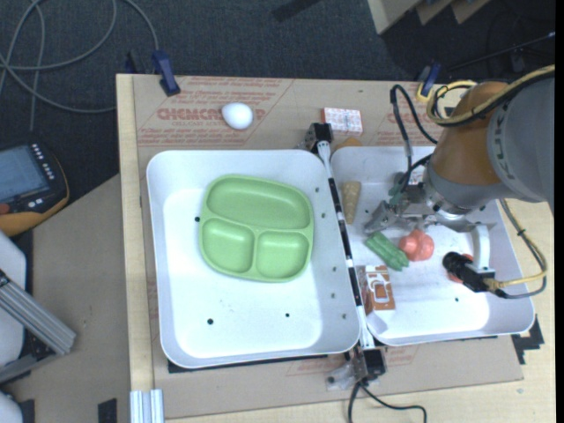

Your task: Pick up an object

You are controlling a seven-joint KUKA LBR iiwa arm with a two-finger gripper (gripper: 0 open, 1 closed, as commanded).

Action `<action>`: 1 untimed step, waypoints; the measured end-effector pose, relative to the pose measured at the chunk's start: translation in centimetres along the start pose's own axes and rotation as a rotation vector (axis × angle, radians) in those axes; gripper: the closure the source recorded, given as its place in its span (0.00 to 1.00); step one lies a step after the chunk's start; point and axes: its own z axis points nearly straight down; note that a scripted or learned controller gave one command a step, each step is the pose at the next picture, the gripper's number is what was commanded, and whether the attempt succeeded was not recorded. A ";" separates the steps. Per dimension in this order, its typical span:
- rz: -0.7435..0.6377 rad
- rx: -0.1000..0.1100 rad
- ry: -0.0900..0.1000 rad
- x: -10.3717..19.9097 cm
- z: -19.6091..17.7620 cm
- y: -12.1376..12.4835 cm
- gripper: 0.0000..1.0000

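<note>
My gripper hangs low in the right bin, near its left side. Just below it lie a green oblong thing and a red-pink rounded thing, side by side. The gripper's tip is right above the green thing's upper end; I cannot tell whether it touches. A tan piece lies by the bin's left wall, to the gripper's upper left. A small orange and white packet rests lower down by the same wall.
The left bin holds a green divided plate. On the cardboard behind the bins sit a white egg-shaped thing and a small pink and white box. Blue clamps grip the board's back edge.
</note>
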 end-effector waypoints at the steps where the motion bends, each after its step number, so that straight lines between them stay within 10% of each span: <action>1: 0.000 0.000 0.000 0.5 0.0 -2.9 0.00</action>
